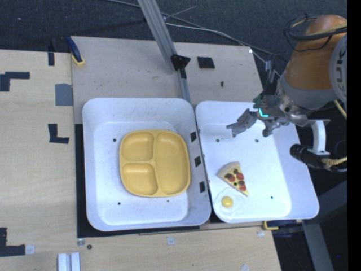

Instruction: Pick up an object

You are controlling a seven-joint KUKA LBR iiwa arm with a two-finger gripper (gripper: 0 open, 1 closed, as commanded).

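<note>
Currently: gripper (254,126) spread open, holding nothing, upper right bin (293,168); pizza slice (234,177) and yellow piece (227,201) lower down.

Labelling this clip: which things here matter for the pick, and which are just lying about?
For the pick: gripper, above the right bin; pizza slice; yellow disc; yellow plate.
Lying about: left bin; blue clamp; metal pole.
</note>
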